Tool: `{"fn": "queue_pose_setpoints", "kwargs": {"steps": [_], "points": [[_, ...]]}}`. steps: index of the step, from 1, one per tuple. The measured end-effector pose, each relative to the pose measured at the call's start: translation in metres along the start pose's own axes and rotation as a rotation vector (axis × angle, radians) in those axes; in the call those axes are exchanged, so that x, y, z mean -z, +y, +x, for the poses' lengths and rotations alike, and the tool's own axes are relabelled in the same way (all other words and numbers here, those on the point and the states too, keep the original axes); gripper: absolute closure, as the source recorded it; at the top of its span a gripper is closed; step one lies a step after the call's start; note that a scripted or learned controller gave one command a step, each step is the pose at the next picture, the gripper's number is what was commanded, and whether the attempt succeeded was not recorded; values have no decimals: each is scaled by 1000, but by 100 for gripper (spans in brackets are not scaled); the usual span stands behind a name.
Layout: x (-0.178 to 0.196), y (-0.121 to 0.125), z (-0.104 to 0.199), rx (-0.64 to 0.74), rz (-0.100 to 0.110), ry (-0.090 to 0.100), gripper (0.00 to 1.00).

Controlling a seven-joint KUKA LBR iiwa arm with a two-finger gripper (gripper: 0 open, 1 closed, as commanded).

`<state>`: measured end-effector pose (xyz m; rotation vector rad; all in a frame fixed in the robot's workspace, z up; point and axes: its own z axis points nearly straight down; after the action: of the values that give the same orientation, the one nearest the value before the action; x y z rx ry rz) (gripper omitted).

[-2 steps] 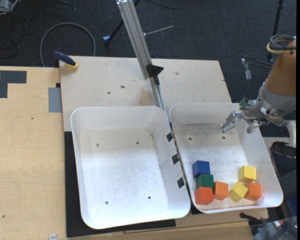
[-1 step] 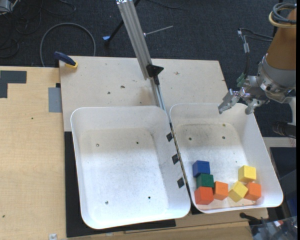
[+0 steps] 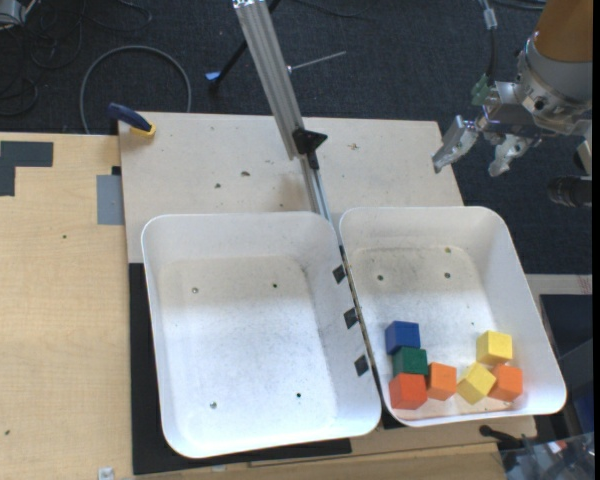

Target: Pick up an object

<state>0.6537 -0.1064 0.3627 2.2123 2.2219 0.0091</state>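
My hand hangs wide and unladen beyond the right bin, since the blocks crowd its near corner.

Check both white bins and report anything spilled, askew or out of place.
Nothing stands out. Seven small coloured cubes, such as the blue cube, all lie inside the right white bin, clustered at its near end. None has spilled.

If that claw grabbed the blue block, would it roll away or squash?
Probably neither. The blue block has flat faces, so it should sit rather than roll. Its crisp edges suggest it's stiff. It touches the green block, which might get nudged.
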Motion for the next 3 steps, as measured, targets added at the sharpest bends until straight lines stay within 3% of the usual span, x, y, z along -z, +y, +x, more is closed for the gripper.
{"fn": "queue_pose_setpoints", "kwargs": {"steps": [1,2,3], "points": [[-126,-62,-16,-6,21,2,0],[-211,-128,-82,-12,22,2,0],[-88,-108,-8,1,2,1,0]]}}
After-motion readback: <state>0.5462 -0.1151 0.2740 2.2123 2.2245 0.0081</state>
